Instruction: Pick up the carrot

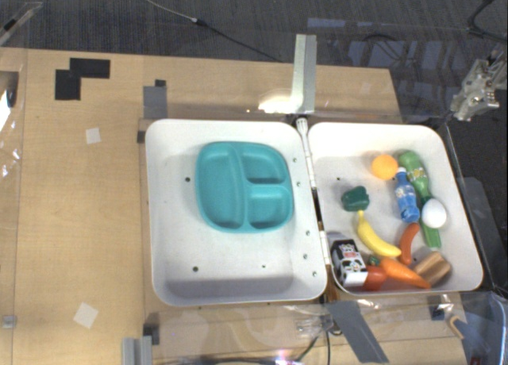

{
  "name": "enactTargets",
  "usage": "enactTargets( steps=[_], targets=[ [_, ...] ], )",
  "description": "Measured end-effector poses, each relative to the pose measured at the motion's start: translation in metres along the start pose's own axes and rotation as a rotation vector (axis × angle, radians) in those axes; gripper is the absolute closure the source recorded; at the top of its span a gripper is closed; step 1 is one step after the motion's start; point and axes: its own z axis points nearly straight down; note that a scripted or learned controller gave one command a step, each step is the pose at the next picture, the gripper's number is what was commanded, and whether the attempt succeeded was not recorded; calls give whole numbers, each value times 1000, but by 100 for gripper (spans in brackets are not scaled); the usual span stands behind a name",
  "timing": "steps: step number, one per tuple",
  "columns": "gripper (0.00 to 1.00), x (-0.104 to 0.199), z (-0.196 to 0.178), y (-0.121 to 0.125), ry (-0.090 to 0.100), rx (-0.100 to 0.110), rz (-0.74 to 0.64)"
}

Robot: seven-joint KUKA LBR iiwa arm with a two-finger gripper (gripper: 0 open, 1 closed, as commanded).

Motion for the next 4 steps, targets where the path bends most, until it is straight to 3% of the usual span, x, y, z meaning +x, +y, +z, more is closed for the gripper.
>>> enactTargets(
  steps=[1,2,3,4],
  targets=[
    [100,-17,26,5,7,-6,-343],
    [100,-32,22,6,3,-7,-695],
    [100,24,44,2,8,-10,-925],
    [100,49,10,0,3,-9,-1328]
  ],
)
